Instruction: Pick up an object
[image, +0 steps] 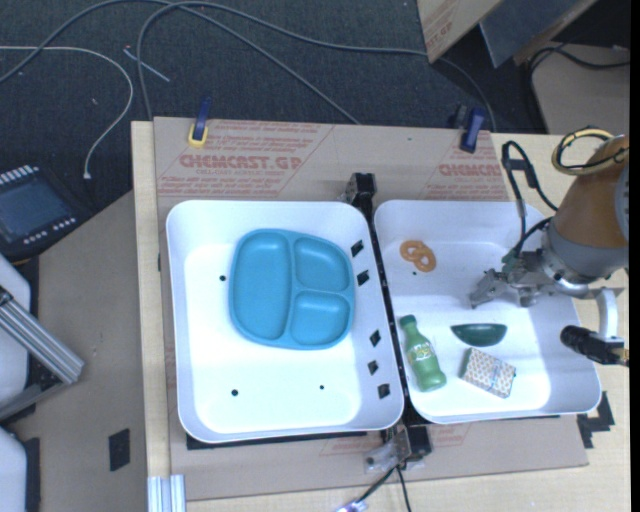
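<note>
Two shallow white bins sit side by side on a brown board clamped to the bench.

Left bin (200, 330): holds one light blue divided plate (292, 288) with three compartments, lying flat in the upper middle of the bin. Small black marks dot the bin floor around it.

Right bin (560, 390): holds four loose items. A brown pretzel (419, 255) lies near the upper left corner. A green bottle (424, 352) with a pale label lies on its side along the left wall, cap toward the top of the view. A dark green bowl-shaped piece (479, 332) sits near the middle of the bin, its flat edge up and its curve down. Just below and beside it lies a small box (488, 374) with a speckled pattern of red, white and grey, tilted at an angle.

Arm: reaches in from the right. The gripper (512, 289) is low in the right bin, above the dark green piece and to the right of the pretzel, apart from both. No item is seen between the fingers. Whether the jaws are apart or together cannot be told from this view.

Black dividers and clips run between the two bins.
</note>
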